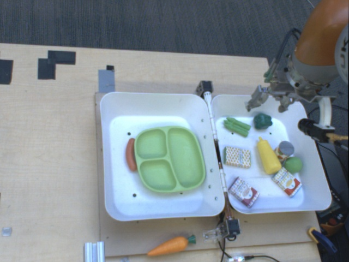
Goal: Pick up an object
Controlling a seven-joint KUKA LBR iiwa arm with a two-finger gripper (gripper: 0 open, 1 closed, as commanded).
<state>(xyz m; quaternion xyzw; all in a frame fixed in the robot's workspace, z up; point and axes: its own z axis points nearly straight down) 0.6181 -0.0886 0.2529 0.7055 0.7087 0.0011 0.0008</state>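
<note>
The gripper (270, 99) hangs over the far edge of the right bin (322, 201), its two fingers spread apart with nothing between them. Just near and slightly left of the fingertips lies the dark green vegetable (263, 120), the closest item to it, so a short drop toward the near side would bring the fingers around it. Left of that sits the bundle of green beans (236, 126), its long axis running left to right with a slight slant. Farther toward the near side are the yellow piece (268, 155), lying lengthwise far to near, a patterned box (238, 156), a grey can (285, 148), a green ball (294, 165) and two red-and-white cartons (243, 192).

The left bin (109, 201) holds a green divided plate (169, 159) with a sausage (130, 154) beside it. A carrot (170, 246) lies on the bench, outside both bins.

The arm's upper part is cut off at the right, and the dark vegetable's exact shape is hard to make out.
</note>
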